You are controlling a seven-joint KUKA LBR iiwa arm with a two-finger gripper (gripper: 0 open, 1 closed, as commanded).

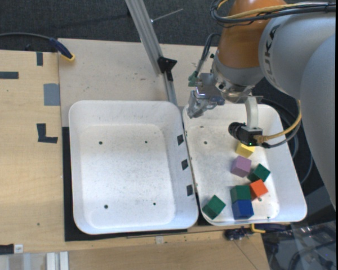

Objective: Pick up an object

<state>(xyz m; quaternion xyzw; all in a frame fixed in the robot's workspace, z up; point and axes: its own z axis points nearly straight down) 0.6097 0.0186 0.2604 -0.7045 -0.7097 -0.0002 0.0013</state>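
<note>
Hovering end effector [201, 101], blocks [245, 184] clustered in right bin [214, 139]

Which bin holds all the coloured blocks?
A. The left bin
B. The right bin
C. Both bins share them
B: the yellow block, purple block, blue block and the others all lie in the right bin, nearer the arm.

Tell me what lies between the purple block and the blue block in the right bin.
In the camera view, a dark green block sits between the purple block and the blue block, directly above the blue one and touching it.
</note>
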